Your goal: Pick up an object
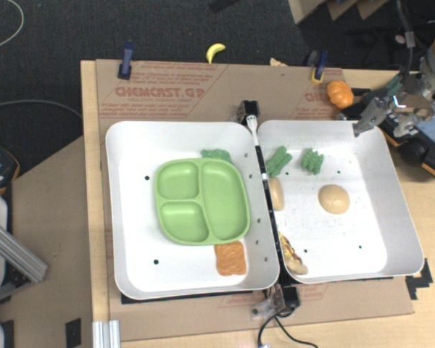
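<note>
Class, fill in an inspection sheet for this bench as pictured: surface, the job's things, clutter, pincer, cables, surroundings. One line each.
Surface: brown board bearing a left bin and a right bin side by side.
Job's things: left bin holds a green divided plate, a green piece at its far edge and an orange slab; right bin holds two green pieces, a tan ball, a beige piece and a brownish item.
Clutter: orange ball and yellow banana outside the bins.
Pincer: pincer over the right bin's far right corner; finger state unclear.
Cables: white cable on the floor, far left.
Surroundings: dark carpet.
</note>
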